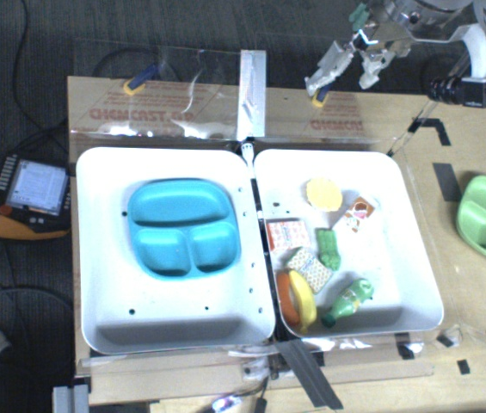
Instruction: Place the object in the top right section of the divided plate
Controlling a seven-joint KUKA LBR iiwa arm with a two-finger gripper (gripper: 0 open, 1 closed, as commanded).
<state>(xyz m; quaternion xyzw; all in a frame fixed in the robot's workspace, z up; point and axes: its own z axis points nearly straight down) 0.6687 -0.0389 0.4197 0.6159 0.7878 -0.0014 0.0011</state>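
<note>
Up at the top of the view, the claw (pixel 350 69) is hanging above the far edge of the surface (pixel 449 231), beyond the right bin (pixel 415 231). Its two fingers are standing well apart, spread wide, and nothing is sitting between them.

Two white bins are lying side by side. The left bin (pixel 105 256) is carrying one thing: the blue divided plate (pixel 182 226), showing three sections, one long one across the far side and two smaller ones nearer the camera. All three sections are lying bare.

Over in the right bin, seven objects are crowding the half nearer the divider. One round yellow disc (pixel 323 194) is sitting toward the far wall. Just right of it, one small red and white piece (pixel 361 210) is lying on its own. One red and white packet (pixel 285 232) is resting against the divider, and one small green block (pixel 329 249) is sitting just beside it. One checkered packet (pixel 313 271) is lying below those, touching the banana (pixel 303 299), which is curling over one orange piece (pixel 287 292) in the near corner. One green bottle (pixel 347 301) is lying tilted beside the banana.

One pale green item (pixel 479 213) is resting on the surface, right of the bins. One handheld device (pixel 27 192) is lying on the dark floor at left.
</note>
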